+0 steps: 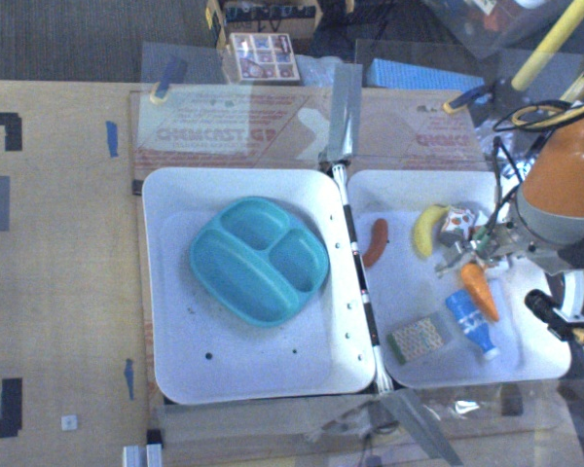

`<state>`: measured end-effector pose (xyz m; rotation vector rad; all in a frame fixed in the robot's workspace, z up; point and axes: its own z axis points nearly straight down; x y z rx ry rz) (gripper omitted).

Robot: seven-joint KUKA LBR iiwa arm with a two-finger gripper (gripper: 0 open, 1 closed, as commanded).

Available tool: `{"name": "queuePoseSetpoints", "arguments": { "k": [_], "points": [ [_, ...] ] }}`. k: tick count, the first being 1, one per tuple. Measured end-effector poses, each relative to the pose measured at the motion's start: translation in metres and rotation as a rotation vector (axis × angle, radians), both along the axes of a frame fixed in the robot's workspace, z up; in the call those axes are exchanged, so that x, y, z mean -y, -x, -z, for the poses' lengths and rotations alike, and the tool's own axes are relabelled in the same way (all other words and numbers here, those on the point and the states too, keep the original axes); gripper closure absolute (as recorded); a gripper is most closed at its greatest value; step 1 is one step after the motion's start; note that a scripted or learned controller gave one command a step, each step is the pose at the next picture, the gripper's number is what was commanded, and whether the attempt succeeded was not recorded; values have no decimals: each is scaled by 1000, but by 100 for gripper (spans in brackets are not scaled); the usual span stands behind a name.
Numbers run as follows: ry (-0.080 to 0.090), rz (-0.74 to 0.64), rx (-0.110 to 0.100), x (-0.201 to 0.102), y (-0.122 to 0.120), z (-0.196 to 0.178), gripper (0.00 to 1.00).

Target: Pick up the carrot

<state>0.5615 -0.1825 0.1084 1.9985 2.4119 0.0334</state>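
Observation:
The orange carrot lies in the right bin, towards its right side, pointing down and to the right. My gripper hangs just above the carrot's upper end, reaching in from the right under the orange wrist band. The gripper's metal parts overlap the carrot's top, and I cannot make out whether they touch it.
Also in the right bin are a yellow banana, a small white and red item, a brown sausage, a blue bottle touching the carrot's lower side, and a speckled sponge. The left bin holds a teal divided plate.

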Motion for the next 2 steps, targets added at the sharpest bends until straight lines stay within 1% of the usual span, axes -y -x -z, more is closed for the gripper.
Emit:
{"name": "queuePoseSetpoints", "arguments": {
  "k": [1, 2],
  "points": [
    [6, -134, 9, 4, -6, 1, 0],
    [3, -178, 0, 7, -13, 2, 0]
  ]
}}
